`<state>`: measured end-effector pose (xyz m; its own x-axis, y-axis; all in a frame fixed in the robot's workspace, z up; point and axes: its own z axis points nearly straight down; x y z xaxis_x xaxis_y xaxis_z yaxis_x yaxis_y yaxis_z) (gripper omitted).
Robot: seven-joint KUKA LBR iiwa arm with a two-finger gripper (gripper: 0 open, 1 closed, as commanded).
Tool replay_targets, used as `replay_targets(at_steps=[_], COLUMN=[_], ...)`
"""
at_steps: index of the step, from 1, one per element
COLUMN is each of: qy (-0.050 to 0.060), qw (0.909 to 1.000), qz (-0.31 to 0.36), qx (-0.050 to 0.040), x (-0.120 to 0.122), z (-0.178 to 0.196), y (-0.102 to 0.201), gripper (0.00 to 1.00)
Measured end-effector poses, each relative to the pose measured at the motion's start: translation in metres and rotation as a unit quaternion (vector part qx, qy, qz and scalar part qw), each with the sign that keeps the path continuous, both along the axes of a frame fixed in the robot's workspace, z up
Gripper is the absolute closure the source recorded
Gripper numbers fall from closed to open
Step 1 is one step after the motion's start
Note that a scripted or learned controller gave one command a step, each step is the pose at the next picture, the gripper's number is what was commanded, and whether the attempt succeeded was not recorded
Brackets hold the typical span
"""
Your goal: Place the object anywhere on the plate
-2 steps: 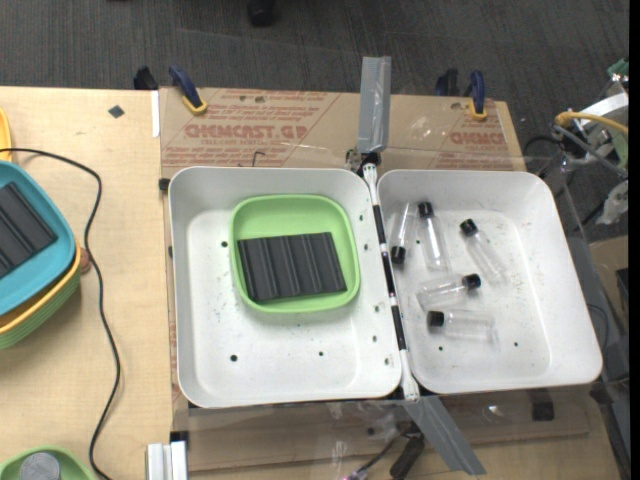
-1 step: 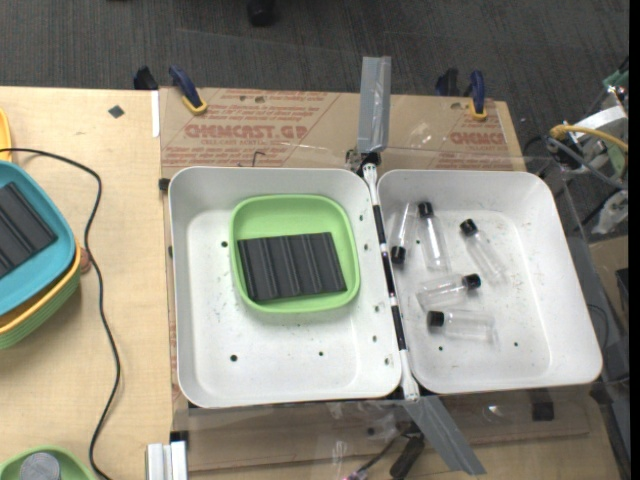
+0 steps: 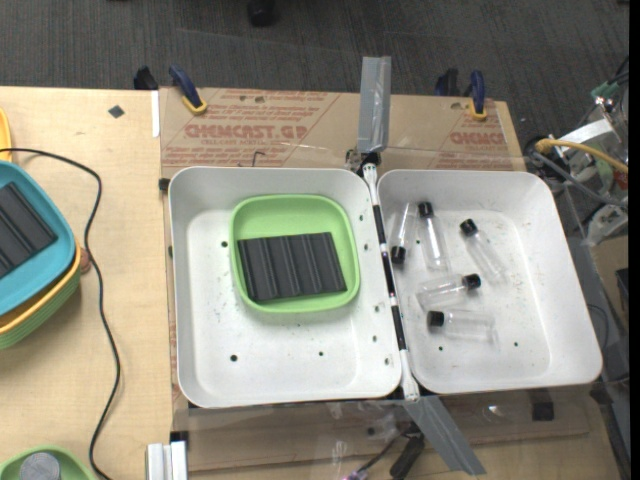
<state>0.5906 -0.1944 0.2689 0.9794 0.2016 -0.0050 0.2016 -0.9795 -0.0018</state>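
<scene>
Green plate [image 3: 292, 224] w/ a dark ribbed insert [image 3: 291, 266] sits in the left bin [image 3: 200, 348]. Clear vials w/ black caps [image 3: 445, 268] lie scattered in the right bin [image 3: 560, 358], well apart from the plate. Claw state: can't tell. Both bins rest on the table [image 3: 70, 138].

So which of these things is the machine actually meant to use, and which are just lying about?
For the job:
- green plate in the left bin
- clear vials with black caps in the right bin

Just lying about:
- dark ribbed insert on the plate
- blue and green trays
- black cable
- clamps
- cardboard sheet
</scene>
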Motion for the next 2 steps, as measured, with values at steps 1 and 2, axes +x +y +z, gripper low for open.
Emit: replay_targets(at_steps=[1, 2], qy=[-0.001, 0.001], qw=[1.0000, 1.0000], qz=[-0.002, -0.002], qx=[-0.0003, 0.0000], x=[-0.009, -0.022], z=[0.016, -0.003], y=[-0.028, -0.011], gripper=[0.00, 0.00])
